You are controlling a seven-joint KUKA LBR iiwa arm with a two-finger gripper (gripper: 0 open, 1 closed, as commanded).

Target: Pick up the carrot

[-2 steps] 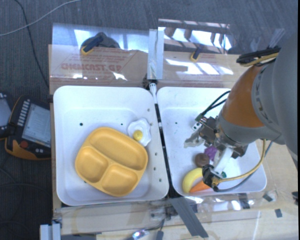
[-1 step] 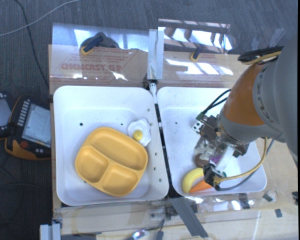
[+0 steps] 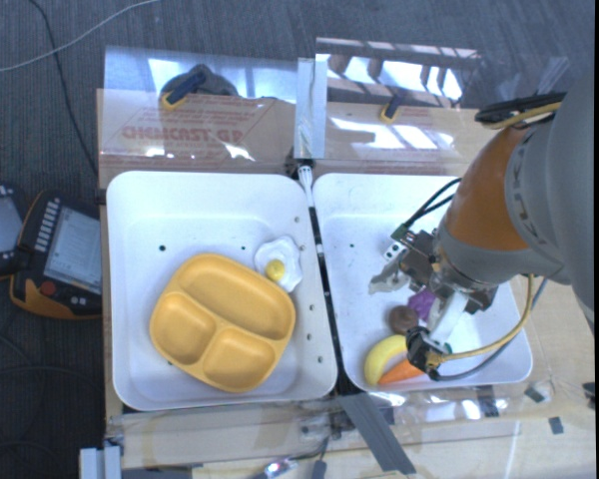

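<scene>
One orange carrot (image 3: 403,372), smooth and short, lies at the front of the right bin (image 3: 359,218), just beside a yellow banana (image 3: 382,352). Its long axis runs nearly left to right; the right end is hidden by the robot, so which way the tip points is unclear. The gripper (image 3: 393,267) hovers farther back, and whether it is open or closed cannot be told

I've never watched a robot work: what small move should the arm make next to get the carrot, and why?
Probably shift the gripper toward the near rim of the right-hand bin: the carrot lies there beside the banana, while the gripper sits farther back.
</scene>
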